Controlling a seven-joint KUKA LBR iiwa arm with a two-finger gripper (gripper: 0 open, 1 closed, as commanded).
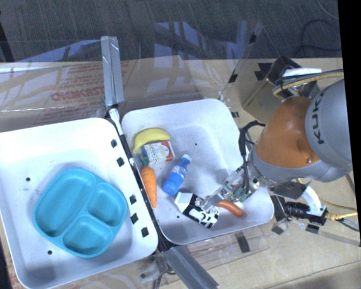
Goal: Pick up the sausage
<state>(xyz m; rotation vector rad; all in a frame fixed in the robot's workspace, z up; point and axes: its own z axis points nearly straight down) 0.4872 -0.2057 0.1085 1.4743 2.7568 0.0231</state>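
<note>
I see the gripper low in the right bin, touching the sausage; I cannot tell its fingers' state.

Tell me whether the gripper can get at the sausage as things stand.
Probably yes. The gripper is already right at the sausage near the right bin's front edge; nothing covers the sausage, though a black-and-white box lies close beside it.

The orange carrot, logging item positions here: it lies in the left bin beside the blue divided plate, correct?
Not quite. The camera view shows the orange carrot in the right white bin, along its left wall. The blue divided plate sits in the left white bin.
</note>
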